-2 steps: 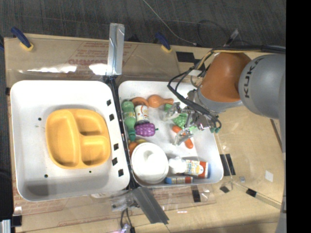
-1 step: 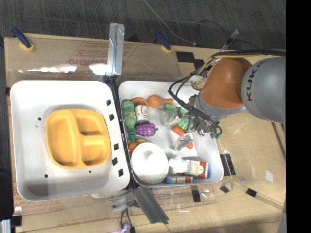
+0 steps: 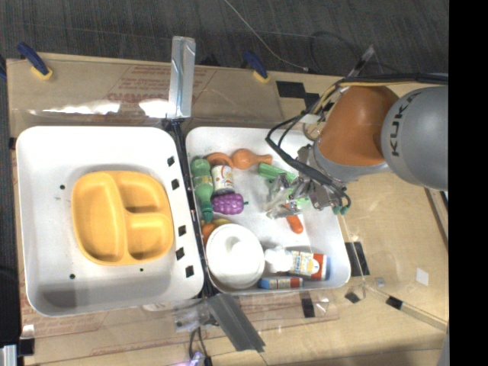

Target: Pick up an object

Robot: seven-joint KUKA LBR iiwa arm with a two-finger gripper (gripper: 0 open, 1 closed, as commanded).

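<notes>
The gripper [image 3: 284, 195] hangs low in the right bin [image 3: 335, 239], above an orange carrot-like toy [image 3: 295, 223] and just beside a green toy [image 3: 271, 171]; whether it is clenched or released cannot be told. Purple toy grapes [image 3: 227, 202], a white bowl [image 3: 234, 255] and small bottles [image 3: 303, 264] lie nearby. A yellow divided tray [image 3: 122, 216] sits in the left bin [image 3: 46, 158].

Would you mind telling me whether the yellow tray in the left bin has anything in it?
Empty. The yellow tray lies flat in the left bin, and its compartments show bare yellow plastic.
</notes>
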